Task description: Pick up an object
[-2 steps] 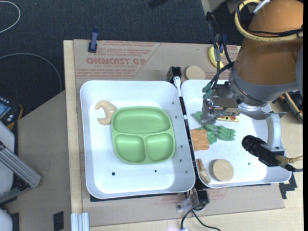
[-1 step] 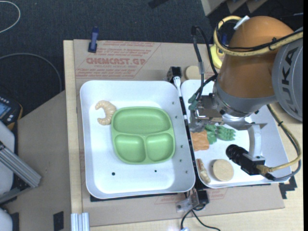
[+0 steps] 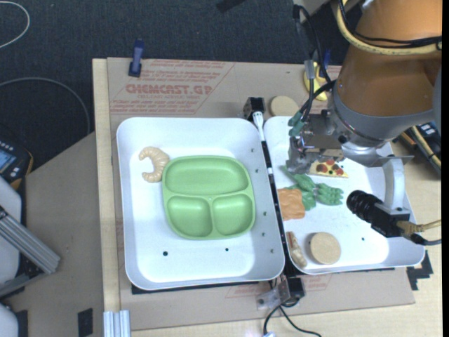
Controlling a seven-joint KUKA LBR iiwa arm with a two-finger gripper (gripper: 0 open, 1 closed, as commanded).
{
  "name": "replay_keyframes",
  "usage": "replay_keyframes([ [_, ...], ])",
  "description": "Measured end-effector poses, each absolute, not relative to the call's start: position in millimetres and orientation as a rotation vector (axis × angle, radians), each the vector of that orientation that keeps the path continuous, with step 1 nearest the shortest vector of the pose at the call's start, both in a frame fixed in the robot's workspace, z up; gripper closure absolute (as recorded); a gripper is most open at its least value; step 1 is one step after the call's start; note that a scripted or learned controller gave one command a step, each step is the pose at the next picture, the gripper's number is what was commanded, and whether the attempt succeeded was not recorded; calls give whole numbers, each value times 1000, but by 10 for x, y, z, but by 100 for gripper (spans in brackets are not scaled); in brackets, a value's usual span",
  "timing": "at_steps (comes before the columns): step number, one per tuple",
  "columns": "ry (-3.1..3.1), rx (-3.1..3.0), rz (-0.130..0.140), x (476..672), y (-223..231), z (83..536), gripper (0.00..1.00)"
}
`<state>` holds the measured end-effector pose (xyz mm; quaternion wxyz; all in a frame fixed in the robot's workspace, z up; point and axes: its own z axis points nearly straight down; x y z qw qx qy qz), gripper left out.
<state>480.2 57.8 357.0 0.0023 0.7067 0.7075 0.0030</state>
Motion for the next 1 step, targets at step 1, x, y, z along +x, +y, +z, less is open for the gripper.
replay_keyframes([
  [1, 2218, 2230, -9, 4785, 244, 3030, 100],
])
